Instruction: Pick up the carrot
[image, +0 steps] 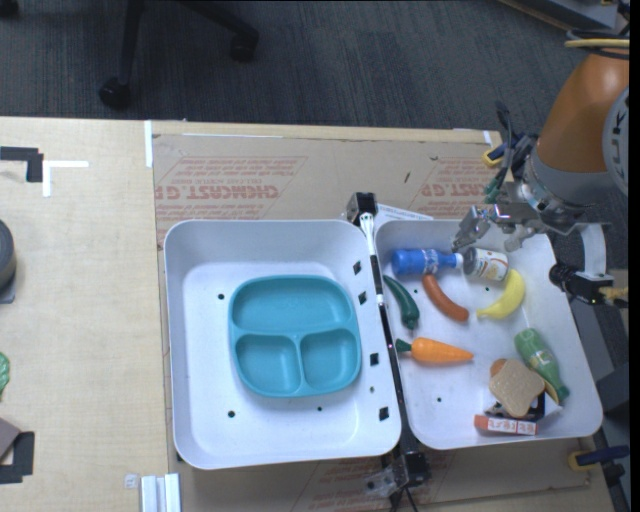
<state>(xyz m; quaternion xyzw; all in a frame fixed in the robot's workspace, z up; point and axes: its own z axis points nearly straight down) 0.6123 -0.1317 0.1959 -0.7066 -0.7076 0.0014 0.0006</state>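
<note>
The orange carrot (441, 351) with a green stub lies on its side in the right bin (580, 400), near that bin's left wall and about mid-depth. My gripper (492, 231) hangs over the far end of the right bin, well behind the carrot and to its right. It is open with nothing between its fingers. It sits just above a small white bottle (488, 266) and is not touching the carrot.
Around the carrot lie a green pepper (405, 300), a sausage (445, 298), a blue bottle (420, 262), a banana (505, 297), a green bottle (540, 363), a bread slice (516, 388) and a red-white bar (505, 426). The left bin (190, 400) holds a teal divided plate (295, 335).
</note>
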